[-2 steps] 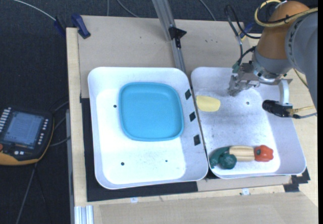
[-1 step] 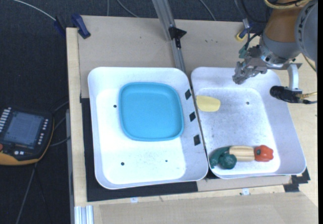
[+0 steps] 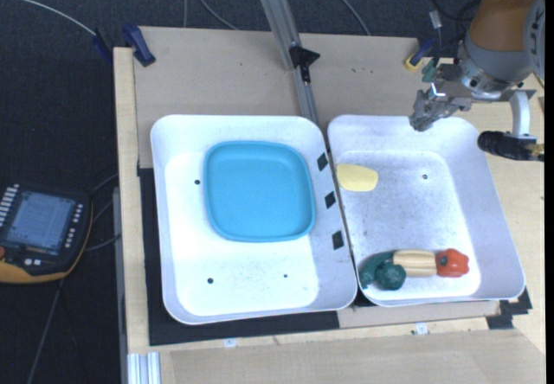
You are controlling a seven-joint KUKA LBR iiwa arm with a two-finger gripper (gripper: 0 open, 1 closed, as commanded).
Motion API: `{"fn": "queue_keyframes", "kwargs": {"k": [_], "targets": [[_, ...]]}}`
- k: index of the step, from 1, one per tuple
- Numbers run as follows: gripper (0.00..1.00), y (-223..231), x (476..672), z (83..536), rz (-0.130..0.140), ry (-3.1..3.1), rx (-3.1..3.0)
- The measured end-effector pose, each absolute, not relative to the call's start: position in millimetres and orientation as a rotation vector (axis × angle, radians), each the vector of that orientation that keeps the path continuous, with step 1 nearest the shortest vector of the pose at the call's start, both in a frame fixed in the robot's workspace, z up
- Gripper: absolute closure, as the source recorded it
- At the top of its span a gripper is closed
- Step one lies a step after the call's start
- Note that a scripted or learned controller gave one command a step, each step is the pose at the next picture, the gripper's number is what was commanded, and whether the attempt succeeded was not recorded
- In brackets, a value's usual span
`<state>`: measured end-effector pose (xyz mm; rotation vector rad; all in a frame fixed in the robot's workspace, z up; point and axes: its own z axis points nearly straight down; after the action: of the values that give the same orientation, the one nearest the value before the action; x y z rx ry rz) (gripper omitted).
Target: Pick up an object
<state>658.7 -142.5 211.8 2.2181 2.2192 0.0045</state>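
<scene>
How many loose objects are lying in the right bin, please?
4: a yellow piece near the left wall, and a green item, tan block and red item clustered along the near edge.

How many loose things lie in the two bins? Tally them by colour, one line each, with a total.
Blue: 1, the plate in the left bin
Yellow: 1, the lump in the right bin
Green: 1, the piece
Tan: 1, the stick
Red: 1, the piece
Total: 5

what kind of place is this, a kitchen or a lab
Most likely a robotics lab, not a kitchen: a robot arm reaches over two white bins on a bench, cables trail across the dark floor, and a control pendant lies beside it.
</scene>
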Motion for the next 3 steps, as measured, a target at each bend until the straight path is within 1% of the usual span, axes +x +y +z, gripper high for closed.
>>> {"fn": "queue_keyframes", "kwargs": {"k": [1,2,3], "targets": [[1.0,-101.4,634.4,214.3,0.002,2.225,2.218],[1.0,-50.4,616.9,229.0,0.004,2.226,2.216],[1.0,3.8,593.9,238.0,0.003,2.227,2.217]]}}
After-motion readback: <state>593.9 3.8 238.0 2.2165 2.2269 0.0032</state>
